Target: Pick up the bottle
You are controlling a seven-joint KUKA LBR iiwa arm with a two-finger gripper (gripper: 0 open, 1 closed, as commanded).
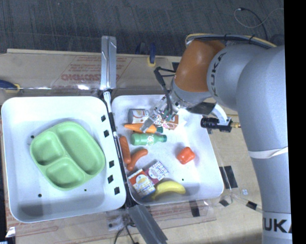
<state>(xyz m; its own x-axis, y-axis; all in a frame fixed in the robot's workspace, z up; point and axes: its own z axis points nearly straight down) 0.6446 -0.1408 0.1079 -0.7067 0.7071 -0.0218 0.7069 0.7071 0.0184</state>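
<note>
Grey and bulky, the arm (252, 90) crosses the right side of the view nearest the lens, its orange band above the wrist, and reaches down into the right bin (208, 184). Its gripper (162, 115) hangs low over the far part of that bin, above a small carton (137, 115) and a red-and-white packet (171, 122).

Crowding is the main risk. The bottle (148, 139) — green, with a white cap end — lies on its side, and a carrot (139, 128) lies just beside it on the far side, with two sausages (131, 154) close on the near left. A descent that lands slightly off could close on the carrot or the packet instead, or nudge the bottle so it rolls. Being round and lying flat, it may also squirt out if pinched off-centre.

Relative to the jaws, the bottle sits a little nearer the camera and slightly left, not between them. They look parted a little and seem to hold nothing, though at this size I cannot tell for sure.

A tomato (185, 155), a banana (169, 188) and the green plate (67, 154) in the left bin (15, 111) lie well apart from the bottle.
</note>
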